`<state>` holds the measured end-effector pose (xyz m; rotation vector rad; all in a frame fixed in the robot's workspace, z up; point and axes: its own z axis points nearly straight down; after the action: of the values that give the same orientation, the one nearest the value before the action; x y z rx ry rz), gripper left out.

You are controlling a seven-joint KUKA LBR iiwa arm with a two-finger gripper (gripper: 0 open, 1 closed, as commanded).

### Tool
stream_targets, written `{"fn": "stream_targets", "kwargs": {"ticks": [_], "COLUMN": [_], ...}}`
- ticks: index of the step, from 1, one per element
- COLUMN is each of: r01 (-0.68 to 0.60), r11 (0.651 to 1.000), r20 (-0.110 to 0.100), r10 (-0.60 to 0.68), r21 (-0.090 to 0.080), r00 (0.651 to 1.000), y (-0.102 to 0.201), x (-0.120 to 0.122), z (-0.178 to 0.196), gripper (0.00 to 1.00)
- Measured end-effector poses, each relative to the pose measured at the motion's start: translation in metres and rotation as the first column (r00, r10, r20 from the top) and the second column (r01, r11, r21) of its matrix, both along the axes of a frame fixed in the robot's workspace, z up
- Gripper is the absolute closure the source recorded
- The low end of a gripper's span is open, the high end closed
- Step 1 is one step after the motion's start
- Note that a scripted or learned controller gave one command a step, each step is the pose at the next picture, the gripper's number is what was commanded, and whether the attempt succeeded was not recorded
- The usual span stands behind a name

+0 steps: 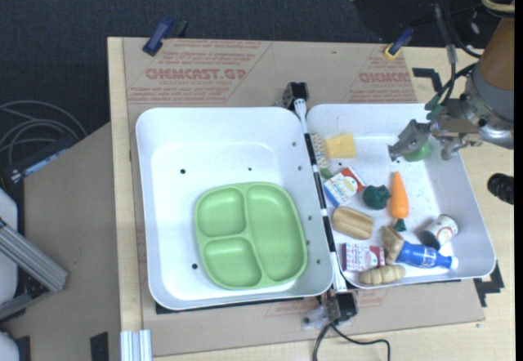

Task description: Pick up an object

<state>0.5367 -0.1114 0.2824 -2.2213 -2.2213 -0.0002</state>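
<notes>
Plainly, this is the approach step, before any grasp is made; the gripper (426, 139) hangs over the far edge of the right bin (478, 212), close to its far right corner, with its two fingers spread apart and nothing visibly clamped between them; a small green object (422, 152) shows just beneath the fingers, though whether they touch it cannot be told from this slant. The candidates for picking all lie in that right bin: a yellow block (341, 145) near its far left corner; a red and white packet (344, 184) along its left edge; a tan bread roll (352, 222) just nearer than the packet; a dark green piece (376, 196) and an orange carrot (398, 195) side by side toward the middle; a blue and white bottle (426, 256) and a small can (444, 228) toward the near right corner; a peanut-shaped piece (382, 274) on the near edge. The left bin (163, 188) carries a green divided plate (248, 234) in its near half. The nearest target, in my judgement, is the small green object under the fingers; the next move calls for a straight descent with the fingers kept wide, centred on it, then a firm close and a lift; the bin's far wall stands close, so a drift that way risks a finger catching the rim.
</notes>
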Motion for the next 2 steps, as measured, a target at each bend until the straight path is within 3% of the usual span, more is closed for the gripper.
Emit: {"fn": "stream_targets", "kwargs": {"ticks": [1, 2], "r01": [0.001, 0.0], "r11": [1.0, 1.0], "r20": [-0.004, -0.002], "r10": [-0.001, 0.0], "r21": [0.0, 0.001], "r00": [1.0, 1.0], "y": [-0.044, -0.029], "x": [0.026, 0.023], "z": [-0.135, -0.198], "gripper": [0.0, 0.0]}}
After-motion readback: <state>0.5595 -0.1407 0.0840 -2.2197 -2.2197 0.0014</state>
